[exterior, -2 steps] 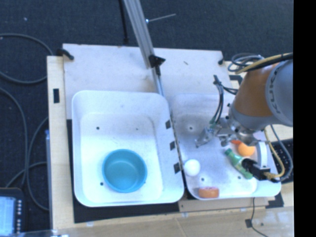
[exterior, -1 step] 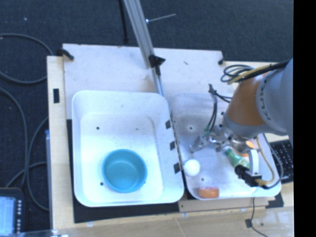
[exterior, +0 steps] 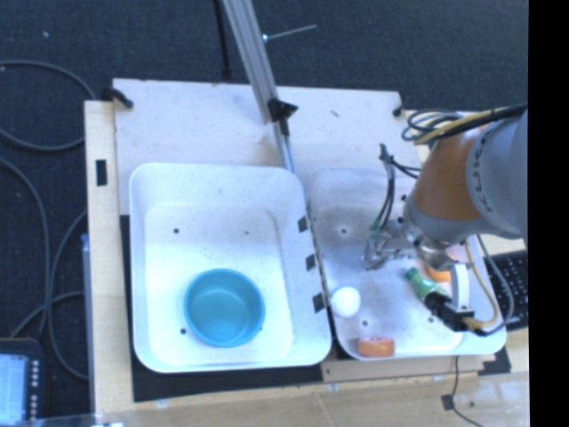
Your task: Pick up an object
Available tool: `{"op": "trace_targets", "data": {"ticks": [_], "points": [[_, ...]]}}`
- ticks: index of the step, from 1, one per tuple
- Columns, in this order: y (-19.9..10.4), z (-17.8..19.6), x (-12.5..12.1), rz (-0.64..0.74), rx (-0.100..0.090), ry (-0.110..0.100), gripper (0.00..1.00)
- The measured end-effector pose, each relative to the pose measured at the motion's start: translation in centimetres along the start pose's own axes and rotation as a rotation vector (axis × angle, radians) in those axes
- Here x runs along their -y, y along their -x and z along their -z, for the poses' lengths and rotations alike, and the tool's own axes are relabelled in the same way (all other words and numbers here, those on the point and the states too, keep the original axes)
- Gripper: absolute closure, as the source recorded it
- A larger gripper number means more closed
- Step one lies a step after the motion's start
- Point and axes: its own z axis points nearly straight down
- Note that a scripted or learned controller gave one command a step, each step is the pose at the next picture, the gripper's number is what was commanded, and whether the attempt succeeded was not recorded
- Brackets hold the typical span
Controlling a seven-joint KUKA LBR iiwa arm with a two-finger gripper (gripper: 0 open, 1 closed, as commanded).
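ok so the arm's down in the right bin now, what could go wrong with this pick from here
The gripper sits over bare bin floor, apart from the white ball and the orange object, so it may close on nothing. The ball lies against the right bin's left wall and could roll away if nudged. The green object sits tucked under the arm's wrist, so the camera may not see it well enough to target it.

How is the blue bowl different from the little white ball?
The blue bowl is much bigger than the white ball. The bowl is blue and hollow, open at the top; the ball is white and round all over. The bowl sits in the left bin, the ball in the right bin. Both rest untouched, apart from the gripper.
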Motion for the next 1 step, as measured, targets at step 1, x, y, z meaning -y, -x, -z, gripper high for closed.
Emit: {"op": "trace_targets", "data": {"ticks": [1], "points": [[0.21, 4.44, -0.15, 0.003, 0.0, 0.0, 1.0]]}}
